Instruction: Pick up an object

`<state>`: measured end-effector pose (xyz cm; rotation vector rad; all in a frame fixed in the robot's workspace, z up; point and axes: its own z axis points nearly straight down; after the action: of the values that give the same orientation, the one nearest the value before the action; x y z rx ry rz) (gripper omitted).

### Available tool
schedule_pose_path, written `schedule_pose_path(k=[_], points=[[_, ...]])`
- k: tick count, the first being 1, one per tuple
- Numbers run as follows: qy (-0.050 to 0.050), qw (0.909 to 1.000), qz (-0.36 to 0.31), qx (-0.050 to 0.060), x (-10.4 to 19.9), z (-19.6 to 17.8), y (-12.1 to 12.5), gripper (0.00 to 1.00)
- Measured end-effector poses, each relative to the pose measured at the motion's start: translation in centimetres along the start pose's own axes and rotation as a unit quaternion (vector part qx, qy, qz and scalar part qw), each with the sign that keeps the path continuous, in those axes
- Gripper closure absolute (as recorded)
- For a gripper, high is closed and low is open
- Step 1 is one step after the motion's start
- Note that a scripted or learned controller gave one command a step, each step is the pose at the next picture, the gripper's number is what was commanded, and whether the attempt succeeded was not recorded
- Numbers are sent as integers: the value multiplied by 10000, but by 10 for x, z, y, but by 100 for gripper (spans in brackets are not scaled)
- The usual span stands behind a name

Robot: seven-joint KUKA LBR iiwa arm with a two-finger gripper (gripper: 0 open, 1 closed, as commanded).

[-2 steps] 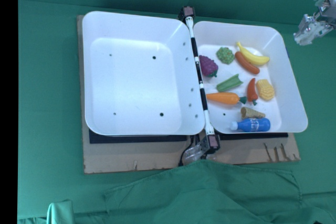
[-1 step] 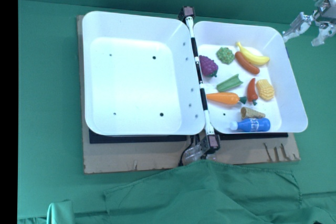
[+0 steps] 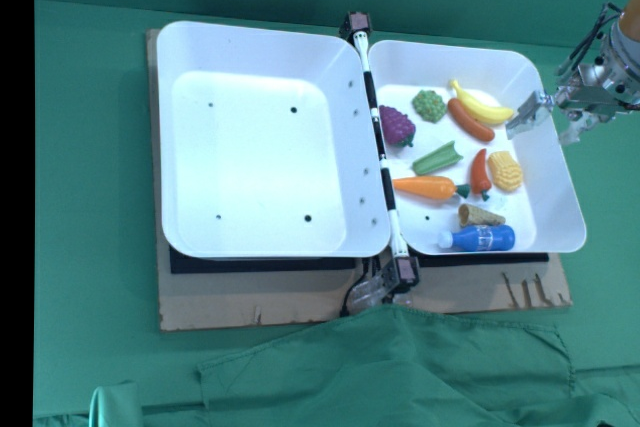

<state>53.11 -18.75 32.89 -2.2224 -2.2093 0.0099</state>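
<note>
While the right bin (image 3: 560,215) holds all the toys, your gripper (image 3: 548,115) hangs over its right rim; whether it is apart or together you cannot tell. The sausage (image 3: 470,120), lying diagonally, sits just leftward, nearest.

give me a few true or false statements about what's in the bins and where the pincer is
1. All the toy foods lie in the right bin. True.
2. The blue bottle lies near that bin's front edge. True.
3. The banana lies in the left bin. False: it lies in the right bin, next to the red sausage.
4. The pincer holds the carrot. False: the carrot lies in the bin, apart from the pincer.
5. The pincer hangs at the right bin's right side. True.
</note>
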Motion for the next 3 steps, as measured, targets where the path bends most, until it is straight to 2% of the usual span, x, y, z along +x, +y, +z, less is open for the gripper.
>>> schedule_pose_path(k=[1, 2, 3], points=[[7, 10000, 0, 8, 0, 105, -18, 0], [-42, 9999, 3, -125, 19, 148, -39, 0], [-57, 9999, 15, -154, 16, 135, -36, 100]])
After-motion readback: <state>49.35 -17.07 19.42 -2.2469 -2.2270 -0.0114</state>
